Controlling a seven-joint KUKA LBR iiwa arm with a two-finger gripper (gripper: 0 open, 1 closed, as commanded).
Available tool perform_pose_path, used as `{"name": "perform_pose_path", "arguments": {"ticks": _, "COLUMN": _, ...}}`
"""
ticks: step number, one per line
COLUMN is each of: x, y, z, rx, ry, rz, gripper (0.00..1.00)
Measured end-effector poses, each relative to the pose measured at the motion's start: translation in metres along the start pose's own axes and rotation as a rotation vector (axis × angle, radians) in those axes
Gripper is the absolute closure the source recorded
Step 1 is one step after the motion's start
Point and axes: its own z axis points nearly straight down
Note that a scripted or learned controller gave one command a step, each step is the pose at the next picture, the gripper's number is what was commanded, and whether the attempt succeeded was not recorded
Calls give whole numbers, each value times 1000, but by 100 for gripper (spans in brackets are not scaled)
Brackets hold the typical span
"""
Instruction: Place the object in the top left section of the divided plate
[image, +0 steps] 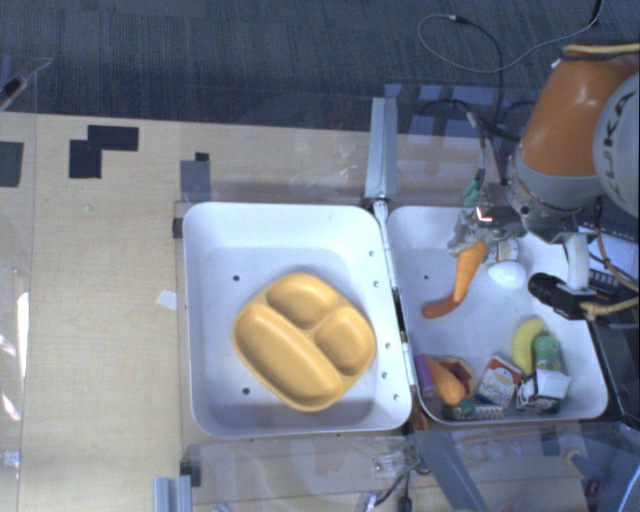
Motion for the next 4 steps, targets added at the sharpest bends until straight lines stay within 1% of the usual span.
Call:
{"name": "perform_pose_path", "arguments": {"ticks": 1, "x": 69, "y": -19, "z": 64, "rx": 3, "ry": 3, "rz": -49, "gripper": 100}}
{"name": "perform_pose_path", "arguments": {"ticks": 2, "x": 115, "y": -38, "z": 64, "rx": 4, "ry": 3, "rz": -88, "gripper": 100}}
{"name": "perform_pose_path", "arguments": {"ticks": 3, "x": 138, "y": -10, "z": 64, "rx": 5, "ry": 2, "rz": 118, "gripper": 100}}
{"name": "perform_pose_path", "arguments": {"ticks": 4, "x": 148, "y": -19, "z": 64, "rx": 5, "ry": 3, "rz": 207, "gripper": 100}}
